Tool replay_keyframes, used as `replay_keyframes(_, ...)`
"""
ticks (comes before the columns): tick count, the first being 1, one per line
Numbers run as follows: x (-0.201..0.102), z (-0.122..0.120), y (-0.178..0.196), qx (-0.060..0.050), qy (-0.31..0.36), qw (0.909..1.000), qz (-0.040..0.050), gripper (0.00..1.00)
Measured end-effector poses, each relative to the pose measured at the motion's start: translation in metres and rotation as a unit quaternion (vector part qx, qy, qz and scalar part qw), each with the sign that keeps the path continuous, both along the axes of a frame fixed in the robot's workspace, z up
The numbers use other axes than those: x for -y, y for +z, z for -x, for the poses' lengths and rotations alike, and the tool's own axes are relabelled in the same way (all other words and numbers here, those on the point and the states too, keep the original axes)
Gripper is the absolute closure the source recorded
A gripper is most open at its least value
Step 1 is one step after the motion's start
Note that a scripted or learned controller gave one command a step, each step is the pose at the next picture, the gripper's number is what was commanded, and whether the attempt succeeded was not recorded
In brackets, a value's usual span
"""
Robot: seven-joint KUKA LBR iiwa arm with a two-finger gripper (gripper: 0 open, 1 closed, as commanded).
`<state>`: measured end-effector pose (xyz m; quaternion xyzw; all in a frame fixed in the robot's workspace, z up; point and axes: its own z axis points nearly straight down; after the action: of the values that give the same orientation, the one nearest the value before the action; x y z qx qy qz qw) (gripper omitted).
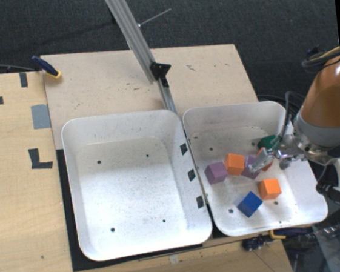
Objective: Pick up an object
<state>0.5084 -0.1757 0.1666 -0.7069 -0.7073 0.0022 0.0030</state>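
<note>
In the right bin (217, 121) lie several small blocks: a purple cube (216, 172) touching an orange cube (235, 163) near the bin's middle, a second orange cube (270, 188) nearer the front right, and a blue cube (249, 204) just beside it toward the front. Another purple block (252, 164) sits just right of the first orange cube, largely covered by the end effector (262, 162), so its shape is hard to make out. A green object (269, 142) shows just behind the end effector, partly hidden by the wrist hardware; what it is cannot be told. The end effector is low over the bin among these pieces, its metal parts overlapping the hidden purple block, and whether it is spread or closed, or has anything between its tips, cannot be told from this angle. The arm (325, 105) enters from the right, its orange band cut off by the frame edge. The left bin (77, 173) sits touching the right one, with only dark specks on its floor. Both rest on a wooden table (102, 79), where a slanted metal rail (130, 27) runs down to the seam between the bins. A blue and yellow clamp (46, 66) lies at the board's far left corner.
</note>
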Motion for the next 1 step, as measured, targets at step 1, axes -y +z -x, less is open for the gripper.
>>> replay_keyframes(1,0.0009,0.0000,-0.0440,0.000,0.000,1.0000,0.0000,0.00)
